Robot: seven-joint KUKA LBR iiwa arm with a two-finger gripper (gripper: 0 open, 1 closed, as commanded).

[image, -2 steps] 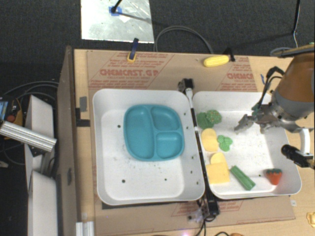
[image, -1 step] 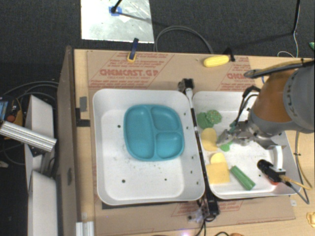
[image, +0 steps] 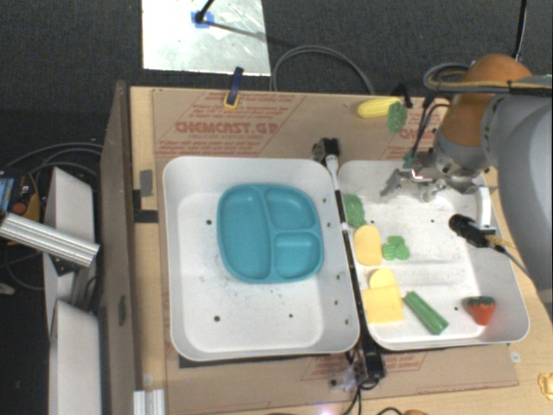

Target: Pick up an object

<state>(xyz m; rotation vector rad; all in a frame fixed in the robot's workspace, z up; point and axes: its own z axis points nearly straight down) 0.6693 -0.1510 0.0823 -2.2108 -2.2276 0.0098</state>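
Tool (image: 415, 182) sat low over the far end of the right bin (image: 510, 305), under the grey wrist with its orange band. Nothing showed between its fingers. Couldn't tell whether they were apart or together at this slant.

No object was under it; that patch of bin floor was bare. All candidates lay on the near side of the tool, most toward the divider:
- green leaf (image: 353, 207), nearest, just ahead and toward the left bin (image: 186, 266), long axis roughly along the divider.
- yellow piece (image: 367, 244), next beyond the leaf, same line.
- small green cluster (image: 396, 249), almost straight ahead of the tool, touching or just beside the yellow piece.
- yellow block (image: 383, 299) and green stick (image: 426, 312), well apart from the tool at the near end; stick lay diagonal.
- red piece (image: 480, 309), near corner on the arm side.

Blue tray (image: 269, 233) sat alone in the left bin.

Judgement: the move hinges on travel toward the near side and slightly divider-ward. The leaf or cluster would be the shortest reach. The leaf hugging the wall could block a finger.
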